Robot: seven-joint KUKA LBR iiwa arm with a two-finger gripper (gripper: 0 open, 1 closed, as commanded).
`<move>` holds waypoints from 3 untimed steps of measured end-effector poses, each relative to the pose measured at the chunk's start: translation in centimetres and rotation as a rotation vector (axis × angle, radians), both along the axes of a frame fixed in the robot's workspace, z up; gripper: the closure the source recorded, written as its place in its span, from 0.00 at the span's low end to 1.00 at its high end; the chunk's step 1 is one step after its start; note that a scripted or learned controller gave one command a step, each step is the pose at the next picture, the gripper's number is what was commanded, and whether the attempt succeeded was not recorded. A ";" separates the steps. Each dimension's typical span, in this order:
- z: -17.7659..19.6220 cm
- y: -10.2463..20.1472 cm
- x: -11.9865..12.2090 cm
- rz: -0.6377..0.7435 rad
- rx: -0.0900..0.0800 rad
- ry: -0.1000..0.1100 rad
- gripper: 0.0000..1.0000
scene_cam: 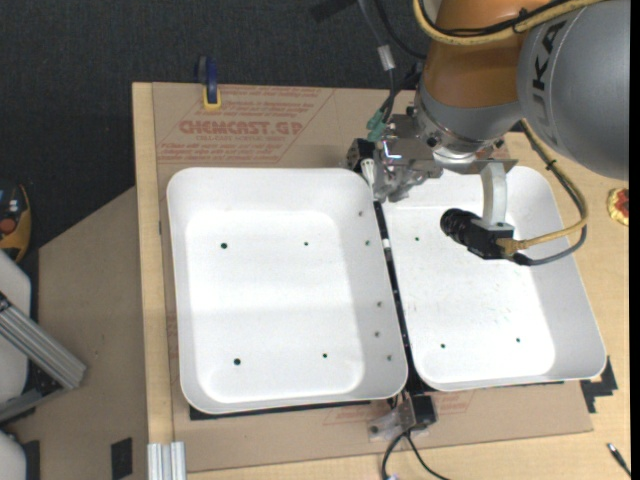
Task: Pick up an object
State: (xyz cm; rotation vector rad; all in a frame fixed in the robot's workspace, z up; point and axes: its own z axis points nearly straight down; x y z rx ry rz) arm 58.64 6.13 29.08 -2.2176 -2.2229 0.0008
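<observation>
My gripper (399, 178) hangs low over the far left corner of the right bin (560, 308), close to the divide between the two bins. The grey arm with its orange band (490, 3) reaches in from the upper right and covers the far edge of that bin. From the wrist hangs a white bracket (495, 196) carrying a small black part (468, 232) with a yellow cable (555, 240); it sits just above the bin floor. I cannot make out any object under or in the gripper.
The left bin (190, 268) lies beside the right one on a brown board (250, 118) with red lettering. A blue and yellow clamp (209, 81) sits at the board's far edge. Cables and a connector (405, 418) lie at the near edge.
</observation>
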 end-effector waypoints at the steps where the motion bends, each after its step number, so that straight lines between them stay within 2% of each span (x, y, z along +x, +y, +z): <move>1: 7.2 2.6 -0.8 0.000 0.000 -0.007 1.00; 2: -4.5 7.3 3.3 0.001 -0.001 0.005 1.00; 3: -0.9 5.0 2.3 -0.003 -0.001 -0.004 1.00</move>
